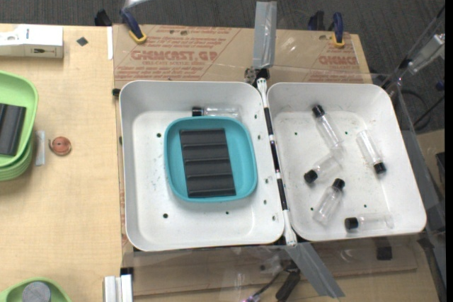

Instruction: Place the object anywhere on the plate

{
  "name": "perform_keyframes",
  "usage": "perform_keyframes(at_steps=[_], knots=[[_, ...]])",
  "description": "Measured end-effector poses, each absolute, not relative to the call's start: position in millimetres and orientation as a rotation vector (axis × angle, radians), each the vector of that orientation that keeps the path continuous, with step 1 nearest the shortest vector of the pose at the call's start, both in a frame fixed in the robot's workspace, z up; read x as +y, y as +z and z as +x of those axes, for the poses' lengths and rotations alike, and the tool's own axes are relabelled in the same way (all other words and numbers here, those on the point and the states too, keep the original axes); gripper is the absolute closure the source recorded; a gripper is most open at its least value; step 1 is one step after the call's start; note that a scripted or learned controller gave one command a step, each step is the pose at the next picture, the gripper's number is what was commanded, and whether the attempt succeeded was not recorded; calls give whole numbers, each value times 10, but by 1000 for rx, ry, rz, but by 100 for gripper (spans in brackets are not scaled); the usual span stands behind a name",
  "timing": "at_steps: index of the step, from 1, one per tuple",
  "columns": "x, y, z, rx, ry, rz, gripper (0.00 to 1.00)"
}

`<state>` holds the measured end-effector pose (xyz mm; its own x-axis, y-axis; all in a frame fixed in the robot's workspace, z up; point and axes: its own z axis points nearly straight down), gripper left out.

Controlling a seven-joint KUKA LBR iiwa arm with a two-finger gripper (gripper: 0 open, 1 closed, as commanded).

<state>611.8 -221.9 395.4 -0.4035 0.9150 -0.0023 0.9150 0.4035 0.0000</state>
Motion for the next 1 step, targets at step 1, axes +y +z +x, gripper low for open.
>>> perform_keyframes(at_steps=[1], knots=[[-2220, 4408, 6598, 2582, -3, 1788, 0]])
